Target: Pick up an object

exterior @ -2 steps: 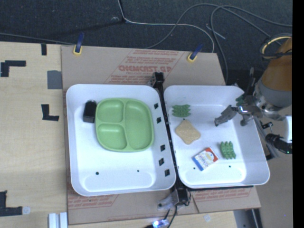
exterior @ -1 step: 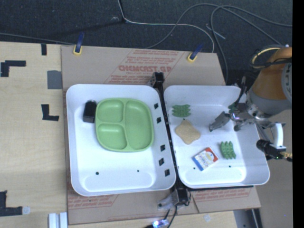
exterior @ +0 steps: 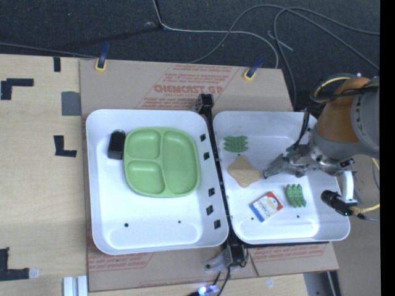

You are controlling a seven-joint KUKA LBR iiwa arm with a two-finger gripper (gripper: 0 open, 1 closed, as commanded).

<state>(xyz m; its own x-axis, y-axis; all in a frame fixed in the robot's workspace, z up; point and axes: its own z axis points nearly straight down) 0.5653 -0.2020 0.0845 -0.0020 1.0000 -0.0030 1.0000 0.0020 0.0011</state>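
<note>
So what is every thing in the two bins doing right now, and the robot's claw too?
Green plate: flat in the left bin, nothing on it.
Black block: beside the plate, touching its left edge.
Tan sponge: lying loose in the right bin.
Two green toys: lying loose, apart.
Small packet: flat, tilted.
Claw: low, beside the sponge, holding nothing.
</note>
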